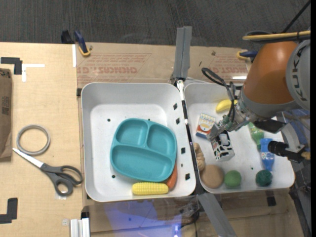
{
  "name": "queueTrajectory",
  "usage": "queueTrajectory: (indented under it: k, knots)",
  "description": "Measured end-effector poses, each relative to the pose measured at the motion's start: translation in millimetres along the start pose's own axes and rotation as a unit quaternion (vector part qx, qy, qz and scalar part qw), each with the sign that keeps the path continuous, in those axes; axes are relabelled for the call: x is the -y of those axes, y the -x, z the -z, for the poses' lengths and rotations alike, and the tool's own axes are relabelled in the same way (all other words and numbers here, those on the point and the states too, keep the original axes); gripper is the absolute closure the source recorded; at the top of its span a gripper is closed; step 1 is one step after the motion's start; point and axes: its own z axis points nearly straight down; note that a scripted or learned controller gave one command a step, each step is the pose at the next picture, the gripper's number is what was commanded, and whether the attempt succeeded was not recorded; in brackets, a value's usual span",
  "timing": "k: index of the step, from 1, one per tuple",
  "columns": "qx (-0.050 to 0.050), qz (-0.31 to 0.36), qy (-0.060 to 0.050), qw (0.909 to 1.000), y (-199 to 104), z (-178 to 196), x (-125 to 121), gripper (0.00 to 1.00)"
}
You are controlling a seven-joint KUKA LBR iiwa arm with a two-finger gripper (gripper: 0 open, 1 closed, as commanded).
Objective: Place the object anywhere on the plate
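While the arm hangs over the right bin, nothing sits on the plate yet.

Gripper: the gripper (222, 144) points down at the middle of the right bin (289, 180); whether it is spread or closed cannot be told from this slant, and nothing shows between its tips.

Nearest things: a small carton (204, 125) lies just beside it to the left, a banana (224, 105) behind it, a potato (212, 176) and a green ball (233, 178) in front.

Object: which of these it is after is unclear; all lie in the right bin, well apart from the target.

Plate: the teal plate (143, 150) rests in the left bin (94, 137), with a corn cob (150, 187) and a carrot (172, 178) touching its near edge.

Risk, crowding: a descent here would likely nudge the carton or catch two items at once.

Risk, transfer: a weak hold could drop the load at the wall between the bins.

Risk, landing: a release near the front rim could roll off onto the corn.
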Motion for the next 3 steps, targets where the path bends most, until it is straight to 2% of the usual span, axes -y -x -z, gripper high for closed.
queueTrajectory:
  k: [3]
  knots:
    - [0.002, -0.001, 0.0, 1.0, 4.4, 25.3, -0.9, 1.0]
